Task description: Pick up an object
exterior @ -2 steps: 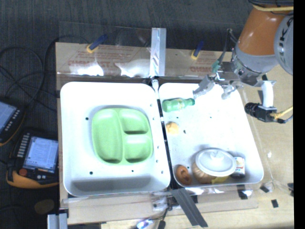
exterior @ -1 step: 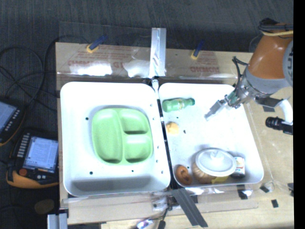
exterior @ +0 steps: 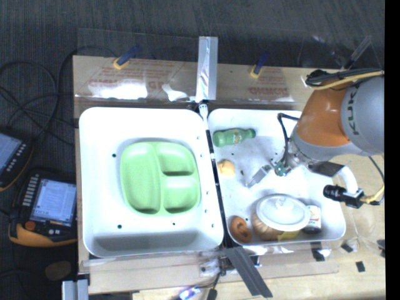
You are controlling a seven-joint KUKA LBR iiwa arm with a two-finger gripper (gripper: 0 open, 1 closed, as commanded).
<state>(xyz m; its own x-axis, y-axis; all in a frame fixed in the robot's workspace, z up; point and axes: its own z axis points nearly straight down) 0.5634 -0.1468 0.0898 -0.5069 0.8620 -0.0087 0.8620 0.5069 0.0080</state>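
In the right bin [exterior: 275,119], near its middle, we see the gripper [exterior: 258,175] low over bare floor, nothing between its fingers; whether they are parted we cannot tell. Candidates sit around it: green bottle [exterior: 234,136] toward the far edge, white lid [exterior: 282,210] toward the near edge.

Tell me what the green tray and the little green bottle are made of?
The green tray looks like smooth moulded plastic: one even matte colour, with rounded compartments pressed into it. The little green bottle is probably plastic too, with a slight shine and a paler label, though it is too small to be sure.
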